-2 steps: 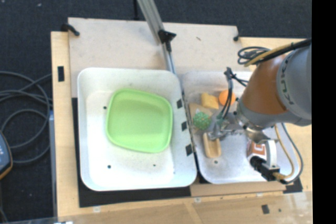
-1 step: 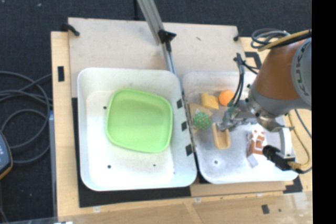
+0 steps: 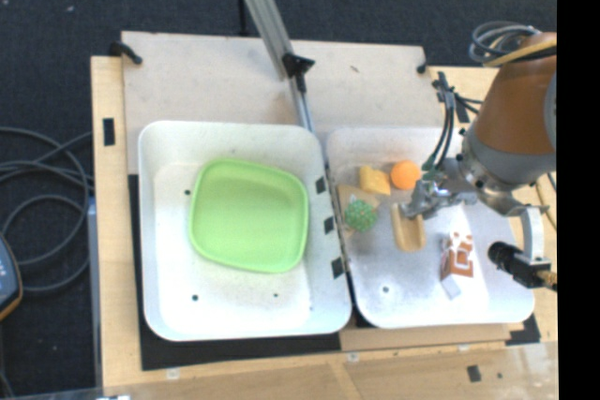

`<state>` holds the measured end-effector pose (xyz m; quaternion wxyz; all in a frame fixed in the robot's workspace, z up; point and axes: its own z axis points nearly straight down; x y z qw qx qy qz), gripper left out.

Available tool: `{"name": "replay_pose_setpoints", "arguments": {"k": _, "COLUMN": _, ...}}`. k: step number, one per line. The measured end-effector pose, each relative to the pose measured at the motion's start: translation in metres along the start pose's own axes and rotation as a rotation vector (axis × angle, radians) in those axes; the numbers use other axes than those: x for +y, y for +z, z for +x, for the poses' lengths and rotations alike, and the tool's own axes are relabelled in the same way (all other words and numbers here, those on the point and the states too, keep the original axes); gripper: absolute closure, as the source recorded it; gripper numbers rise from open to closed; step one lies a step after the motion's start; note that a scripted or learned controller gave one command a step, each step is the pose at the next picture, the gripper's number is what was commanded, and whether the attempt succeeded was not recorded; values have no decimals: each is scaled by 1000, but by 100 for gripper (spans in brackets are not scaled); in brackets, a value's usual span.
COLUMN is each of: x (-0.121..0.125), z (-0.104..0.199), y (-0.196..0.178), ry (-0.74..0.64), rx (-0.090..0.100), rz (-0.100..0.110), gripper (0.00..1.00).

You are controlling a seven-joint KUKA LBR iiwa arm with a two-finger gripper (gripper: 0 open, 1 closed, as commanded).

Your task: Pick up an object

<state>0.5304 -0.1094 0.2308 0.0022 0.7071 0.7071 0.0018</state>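
While their open-or-closed state is unclear, fingers (image 3: 419, 203) just above tan block (image 3: 408, 229), orange ball (image 3: 405, 174) close by.

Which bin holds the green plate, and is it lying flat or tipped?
Left bin. The green plate lies flat on the floor, its whole rim visible.

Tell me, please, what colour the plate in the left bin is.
The plate is light green, plain with no pattern, seen clearly in the camera view.
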Motion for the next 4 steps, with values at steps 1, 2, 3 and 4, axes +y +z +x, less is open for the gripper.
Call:
{"name": "replay_pose_setpoints", "arguments": {"k": 1, "x": 17, "z": 56, "y": 0, "ry": -5, "rx": 2, "rz": 5, "gripper": 100}}
{"name": "replay_pose_setpoints", "arguments": {"k": 2, "x": 38, "z": 105, "y": 8, "ry": -4, "rx": 2, "rz": 6, "gripper": 100}}
{"name": "replay_pose_setpoints", "arguments": {"k": 3, "x": 63, "z": 146, "y": 14, "ry": -3, "rx": 1, "rz": 6, "gripper": 100}}
{"name": "replay_pose_setpoints", "arguments": {"k": 4, "x": 87, "z": 189, "y": 17, "ry": -3, "rx": 1, "rz": 6, "gripper": 100}}
